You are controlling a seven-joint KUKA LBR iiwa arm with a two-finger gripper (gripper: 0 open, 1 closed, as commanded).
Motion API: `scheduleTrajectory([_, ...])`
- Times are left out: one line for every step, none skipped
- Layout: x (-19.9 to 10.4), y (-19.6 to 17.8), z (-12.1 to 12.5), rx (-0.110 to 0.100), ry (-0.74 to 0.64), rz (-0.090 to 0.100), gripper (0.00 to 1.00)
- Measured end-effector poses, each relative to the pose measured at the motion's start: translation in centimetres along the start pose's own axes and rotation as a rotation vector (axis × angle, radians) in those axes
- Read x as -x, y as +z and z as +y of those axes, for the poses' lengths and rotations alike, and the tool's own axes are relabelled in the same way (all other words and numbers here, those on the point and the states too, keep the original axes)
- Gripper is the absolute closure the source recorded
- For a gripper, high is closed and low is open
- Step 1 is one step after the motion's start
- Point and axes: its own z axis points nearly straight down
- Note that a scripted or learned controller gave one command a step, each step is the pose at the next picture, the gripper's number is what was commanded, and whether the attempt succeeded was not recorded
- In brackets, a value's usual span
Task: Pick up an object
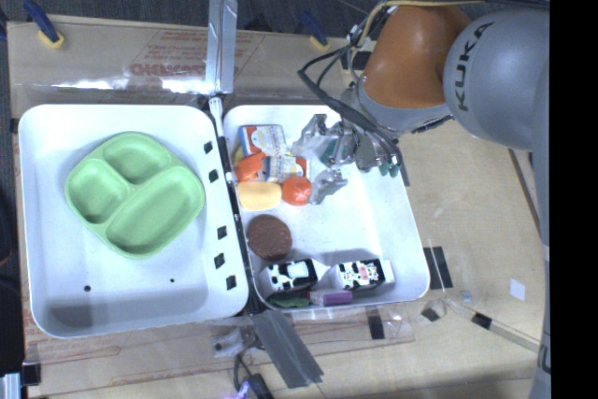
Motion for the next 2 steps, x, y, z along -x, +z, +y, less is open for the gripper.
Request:
scheduleTrajectory([-0.6, 7.4, 4.2, -0.003, -0.001, -0.009, 0.00])
scheduleTrajectory([-4.9, 7.5, 3.7, 0.000, 0.478, -0.010, 0.00])
